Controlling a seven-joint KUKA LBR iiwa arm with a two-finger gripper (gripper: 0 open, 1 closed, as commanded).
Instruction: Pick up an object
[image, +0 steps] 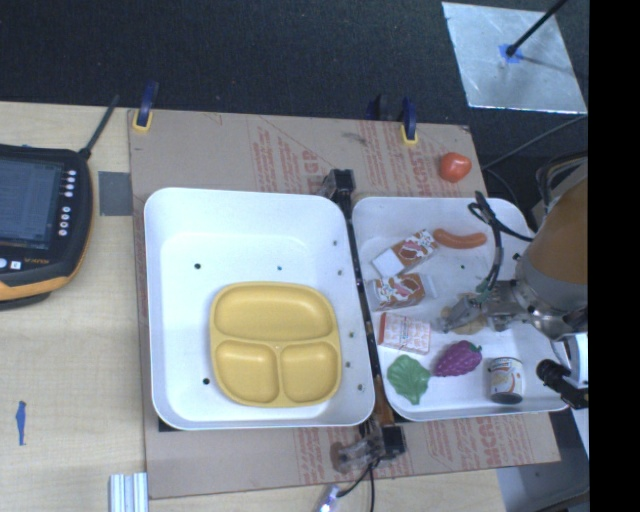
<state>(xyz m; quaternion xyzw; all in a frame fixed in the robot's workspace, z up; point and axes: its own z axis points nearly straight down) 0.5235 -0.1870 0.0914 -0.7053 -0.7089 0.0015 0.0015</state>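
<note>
Landmark: the right bin (372, 215), taken as reference for all places.
Gripper (468, 313): seen low over the bin's middle, toward its right wall; how far it is opened cannot be told.
Objects: a sausage (459, 239) near the far wall; purple grapes (457, 358), a green leaf (408, 377) and a can (505, 380) along the near wall; wrappers (405, 290) by the left wall.
Open room: bare floor is left in the bin's far right corner.
Outside: a tomato (455, 166) lies beyond the far rim; a yellow tray (275, 342) sits in the left bin (180, 230).
</note>
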